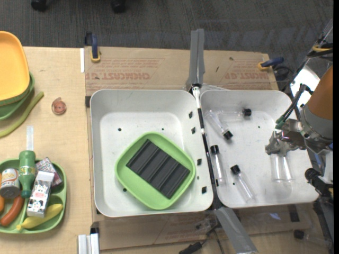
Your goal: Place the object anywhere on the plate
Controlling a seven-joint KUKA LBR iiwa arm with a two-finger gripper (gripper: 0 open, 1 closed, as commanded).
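A green plate [123,162] lies in the left bin [106,115], with a dark grey ridged slab [159,166] resting on its middle. My gripper [279,143] hangs over the right side of the right bin [254,102]. Just below the gripper tip is a wide clear vial [279,170], standing or hanging close to the bin floor. I cannot tell whether the vial is touched or held. Several thin clear tubes with black caps lie in the right bin, among them one at the upper middle [217,122] and one near the front [242,184].
To the left of the bins, the bench holds a green tray [53,216] of toy food, a stack of yellow and green dishes [10,67] and a small pink disc [59,107]. Cardboard [137,67] lies under the bins. Cables and arm parts [318,142] crowd the right edge.
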